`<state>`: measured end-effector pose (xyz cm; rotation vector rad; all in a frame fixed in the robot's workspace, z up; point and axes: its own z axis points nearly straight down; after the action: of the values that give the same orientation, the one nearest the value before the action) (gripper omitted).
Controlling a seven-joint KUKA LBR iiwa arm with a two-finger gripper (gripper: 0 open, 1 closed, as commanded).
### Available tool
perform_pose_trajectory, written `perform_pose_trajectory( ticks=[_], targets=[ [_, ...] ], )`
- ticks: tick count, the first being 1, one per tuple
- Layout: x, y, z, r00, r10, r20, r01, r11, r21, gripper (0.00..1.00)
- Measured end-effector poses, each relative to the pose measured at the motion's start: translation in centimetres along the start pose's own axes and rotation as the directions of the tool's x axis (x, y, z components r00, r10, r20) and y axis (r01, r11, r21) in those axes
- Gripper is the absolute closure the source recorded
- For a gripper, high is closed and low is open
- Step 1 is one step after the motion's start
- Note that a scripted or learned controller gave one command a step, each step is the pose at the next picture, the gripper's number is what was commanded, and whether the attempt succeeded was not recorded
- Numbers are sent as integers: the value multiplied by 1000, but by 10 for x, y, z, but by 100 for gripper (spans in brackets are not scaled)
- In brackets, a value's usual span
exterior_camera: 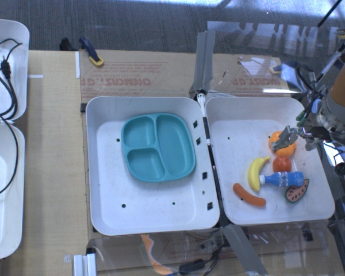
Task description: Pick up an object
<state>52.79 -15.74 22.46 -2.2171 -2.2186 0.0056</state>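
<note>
The right bin [241, 125] holds a cluster of toy foods near its right side. An orange [283, 148] lies at the top of the cluster, with a red tomato [282, 164] just below it. A yellow banana [255, 173], a blue bottle [283, 179], a red-orange sausage [249, 194] and a dark watermelon slice [296, 191] lie lower down. My gripper [287, 135] reaches in from the right and sits right over the orange's top edge, partly covering it. Nothing is visibly lifted.
The left bin [103, 171] carries a teal divided plate [158, 147]. A ridge with black clips [206, 148] separates the two bins. Cables and metal parts crowd the right edge beside the arm [336, 105]. The right bin's left half is bare white floor.
</note>
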Motion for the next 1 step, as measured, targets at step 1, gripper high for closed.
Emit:
perform_pose_trajectory(
  ticks=[1],
  targets=[
    [21, -1, 134, 1000, 3, 0, -3, 1000, -4, 0]
  ],
)
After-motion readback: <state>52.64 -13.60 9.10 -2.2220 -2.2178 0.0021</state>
